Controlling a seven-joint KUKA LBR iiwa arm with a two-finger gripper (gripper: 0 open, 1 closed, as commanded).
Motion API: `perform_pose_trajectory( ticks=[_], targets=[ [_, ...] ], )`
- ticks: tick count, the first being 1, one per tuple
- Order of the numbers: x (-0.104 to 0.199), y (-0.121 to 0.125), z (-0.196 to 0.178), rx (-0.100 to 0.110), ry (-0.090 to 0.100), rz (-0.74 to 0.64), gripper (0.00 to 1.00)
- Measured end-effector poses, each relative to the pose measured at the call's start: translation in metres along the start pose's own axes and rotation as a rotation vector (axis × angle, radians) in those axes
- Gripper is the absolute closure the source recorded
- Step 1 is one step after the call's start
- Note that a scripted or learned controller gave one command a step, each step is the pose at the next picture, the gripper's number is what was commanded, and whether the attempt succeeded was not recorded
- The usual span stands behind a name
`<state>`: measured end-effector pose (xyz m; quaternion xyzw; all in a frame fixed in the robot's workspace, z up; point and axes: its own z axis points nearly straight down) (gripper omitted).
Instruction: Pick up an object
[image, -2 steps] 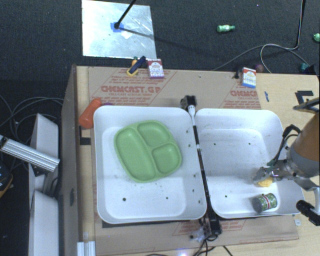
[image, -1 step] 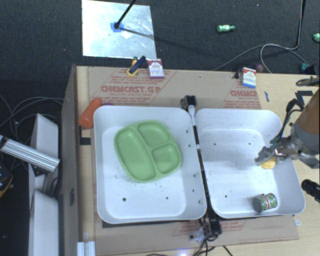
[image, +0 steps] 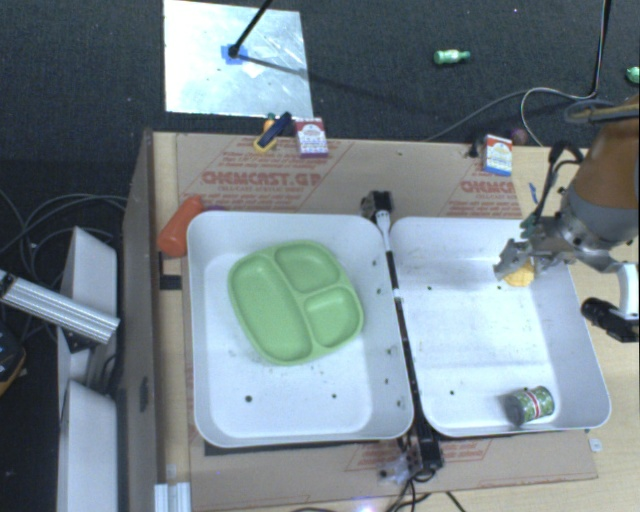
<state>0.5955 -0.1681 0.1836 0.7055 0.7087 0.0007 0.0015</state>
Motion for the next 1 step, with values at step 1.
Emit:
perform_pose_trajectory(
  ticks=[1],
  targets=[
    [0.0769,-0.0066,-0.0518,-0.001,0.002,-0.001,1.00]
  ],
)
